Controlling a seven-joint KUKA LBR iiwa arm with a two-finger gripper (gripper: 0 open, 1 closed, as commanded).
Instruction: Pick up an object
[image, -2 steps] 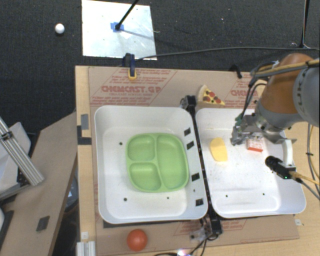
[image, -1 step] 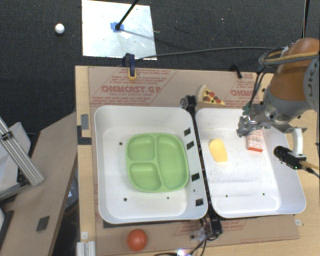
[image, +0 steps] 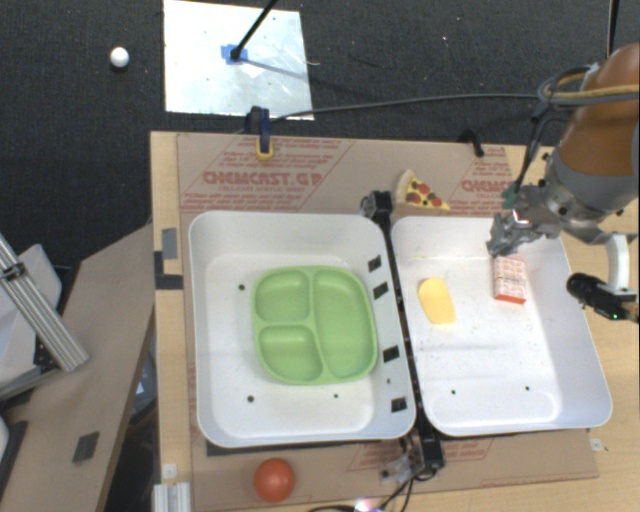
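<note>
A red ball (image: 274, 479) sits on the brown board (image: 330, 165) at the near edge, just in front of the left bin (image: 215, 300). That bin holds a green tray (image: 314, 323) with three sections, lying flat in the middle. The right bin (image: 520, 400) sits beside it, and black clips (image: 385, 300) run along the line where the two bins meet. In the right bin, a yellow block (image: 436, 300) lies near the left wall. A little way to its right lies a small box (image: 510, 279), red and white, a bit farther back. The gripper (image: 508, 236) hangs just above the far end of the box, very close to it, maybe touching. I cannot tell if it is open or closed, and I cannot see the box held in it. The grey arm (image: 590, 195) with its orange band (image: 605, 110) reaches in from the right. Beyond the bins, a toy pizza slice (image: 421, 191) lies on the board by the far rim, near where the two bins meet. A blue and yellow clamp (image: 260, 133) grips the far edge of the board. Farther back, a shiny sheet (image: 235, 60) lies on the dark floor, and a small white ball (image: 119, 57) rests off to its left.
</note>
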